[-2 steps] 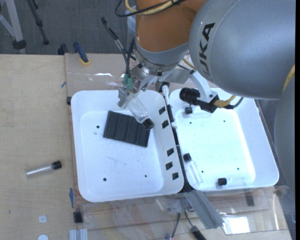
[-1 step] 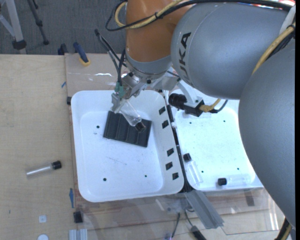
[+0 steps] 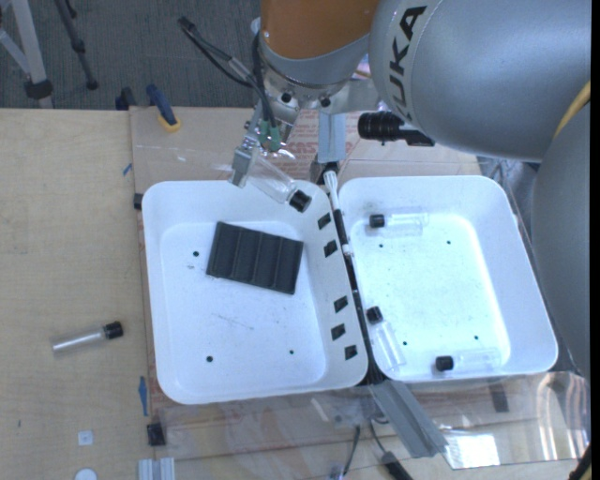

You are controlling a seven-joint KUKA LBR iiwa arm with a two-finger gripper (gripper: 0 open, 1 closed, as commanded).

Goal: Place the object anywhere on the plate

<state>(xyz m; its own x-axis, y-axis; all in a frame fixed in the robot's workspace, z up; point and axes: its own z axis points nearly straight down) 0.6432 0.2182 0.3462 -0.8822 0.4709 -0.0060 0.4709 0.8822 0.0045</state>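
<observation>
Nearest, right bin (image 3: 525,281) has vials lying in it – one by the front wall (image 3: 466,362), one by the divider (image 3: 384,336), one at the back (image 3: 398,221); a stray vial (image 3: 86,337) lies on the bench (image 3: 66,234). Left bin (image 3: 169,375) holds the dark ridged plate (image 3: 255,257), nothing on it. Farther back, gripper (image 3: 265,157) over the bin's rear rim pinches a clear vial (image 3: 277,186) – black cap hanging down toward the plate. My read: pick done, placement left

Big grey KUKA arm (image 3: 487,75), smooth rounded shells, black "KUKA" lettering partly visible. Orange band (image 3: 314,23) above wrist, light grey ring below it. Black cables run along wrist. Gripper (image 3: 281,141): metal w/ small green part, black cylindrical fitting at its side.
</observation>
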